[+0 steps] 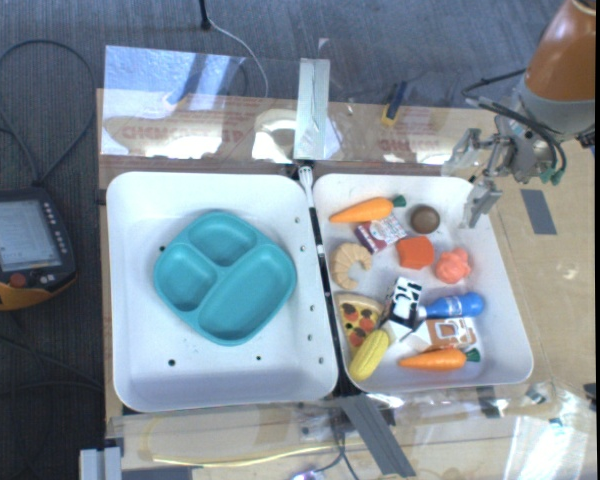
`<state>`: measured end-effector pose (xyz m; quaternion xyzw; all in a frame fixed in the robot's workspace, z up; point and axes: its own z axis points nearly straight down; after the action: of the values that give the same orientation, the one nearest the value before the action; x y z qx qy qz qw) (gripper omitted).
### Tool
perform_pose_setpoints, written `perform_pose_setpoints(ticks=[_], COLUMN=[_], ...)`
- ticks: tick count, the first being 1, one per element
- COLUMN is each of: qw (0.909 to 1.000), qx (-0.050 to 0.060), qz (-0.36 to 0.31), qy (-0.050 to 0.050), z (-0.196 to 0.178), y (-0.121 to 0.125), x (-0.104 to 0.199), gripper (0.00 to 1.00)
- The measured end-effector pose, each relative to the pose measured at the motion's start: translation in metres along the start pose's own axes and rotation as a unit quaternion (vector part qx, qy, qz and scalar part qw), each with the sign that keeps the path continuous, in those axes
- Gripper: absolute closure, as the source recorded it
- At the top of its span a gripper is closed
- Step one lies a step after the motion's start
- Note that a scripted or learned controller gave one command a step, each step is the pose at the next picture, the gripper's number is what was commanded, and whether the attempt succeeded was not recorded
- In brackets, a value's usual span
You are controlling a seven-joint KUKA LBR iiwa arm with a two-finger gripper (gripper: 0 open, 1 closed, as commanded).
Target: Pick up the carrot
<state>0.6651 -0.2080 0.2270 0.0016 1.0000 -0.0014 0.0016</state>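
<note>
Orange plastic toy carrot [361, 210] probably light, stiff, slick; you're pinching mid-body across taper. Hand [477, 200] hovering nearby, spread or pressed: cannot tell.

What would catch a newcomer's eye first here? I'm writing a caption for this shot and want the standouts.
The teal divided plate stands out most, alone in the left bin. Next comes the colourful clutter of toy food in the right bin, including an orange carrot near its far edge and a second one near its front edge. At upper right the gripper hangs over that bin's far right corner, holding nothing that shows.
</note>
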Motion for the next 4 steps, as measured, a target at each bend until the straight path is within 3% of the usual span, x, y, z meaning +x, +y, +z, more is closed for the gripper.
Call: perform_pose_setpoints(ticks=[1, 2, 3, 4], qw=[0.9894, 0.9995, 0.9999, 0.9989], qx=[0.0, -0.002, -0.001, -0.001], qz=[0.146, 0.03, -0.01, 0.047], qy=[-0.002, 0.005, -0.003, 0.002], z=[-0.07, 0.081, 0.02, 0.126], y=[0.017, 0.049, 0.076, 0.097], x=[-0.004, 0.048, -0.003, -0.004], gripper=[0.0, 0.0, 0.0, 0.0])
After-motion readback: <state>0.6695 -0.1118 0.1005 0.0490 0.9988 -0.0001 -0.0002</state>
